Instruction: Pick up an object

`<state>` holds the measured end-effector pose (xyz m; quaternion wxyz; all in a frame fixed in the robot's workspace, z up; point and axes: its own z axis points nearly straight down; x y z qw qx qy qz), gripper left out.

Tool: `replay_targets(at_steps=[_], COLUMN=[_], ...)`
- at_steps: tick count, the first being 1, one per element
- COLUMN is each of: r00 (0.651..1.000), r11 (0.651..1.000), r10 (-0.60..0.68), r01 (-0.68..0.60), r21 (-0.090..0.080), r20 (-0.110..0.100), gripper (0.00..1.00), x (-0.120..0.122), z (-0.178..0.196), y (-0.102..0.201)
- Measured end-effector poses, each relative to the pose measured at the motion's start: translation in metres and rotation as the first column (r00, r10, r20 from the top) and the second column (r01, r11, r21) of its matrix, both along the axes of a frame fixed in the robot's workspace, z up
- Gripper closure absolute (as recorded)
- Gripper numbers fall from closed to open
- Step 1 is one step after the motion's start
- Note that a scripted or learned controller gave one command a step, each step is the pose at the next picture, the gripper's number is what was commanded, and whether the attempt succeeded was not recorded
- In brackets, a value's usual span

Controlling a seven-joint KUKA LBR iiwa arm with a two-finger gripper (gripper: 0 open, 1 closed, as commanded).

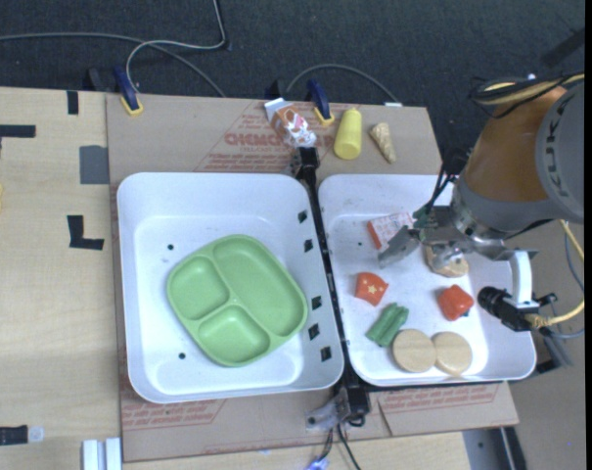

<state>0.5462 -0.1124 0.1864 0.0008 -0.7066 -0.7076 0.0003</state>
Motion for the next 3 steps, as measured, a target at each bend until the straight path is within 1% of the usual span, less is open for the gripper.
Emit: replay_targets(at_steps=[1, 2, 3], r00=[1.0, 1.0, 1.0], r11=[1.0, 1.0, 1.0], r10=[0.0, -0.001, -0.001], r01=[0.0, 0.001, 0.001], r21=[0.0, 0.0, -0.002], r20=[0.003, 0.001, 0.003], gripper=[0.0, 0.0, 1.0], x=[-0.013, 0.005, 0.006], z=[-0.1, -0.101, -0.091], y=[0.006, 0.002, 0.001])
